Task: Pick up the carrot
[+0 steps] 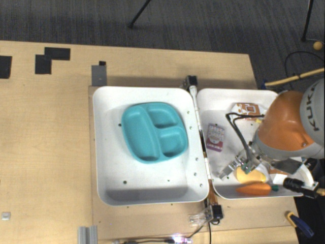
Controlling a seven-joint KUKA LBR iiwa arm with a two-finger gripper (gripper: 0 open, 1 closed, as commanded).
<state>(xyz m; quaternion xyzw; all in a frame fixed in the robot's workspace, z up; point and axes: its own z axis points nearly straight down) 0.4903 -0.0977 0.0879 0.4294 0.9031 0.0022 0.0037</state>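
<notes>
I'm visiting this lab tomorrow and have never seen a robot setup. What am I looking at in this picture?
One camera looks down at a slant on a wooden bench bearing two shallow white bins. The grey-and-orange shape at the right is a robot arm, reaching into the right bin. Its gripper hangs low beside a yellow item and the orange carrot at that bin's front edge; I can't tell whether it holds anything. Small packets lie further back. The left bin holds a teal divided plate.

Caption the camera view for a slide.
Gripper low in the right bin beside the carrot and a yellow item; teal tray in the left bin.
</notes>
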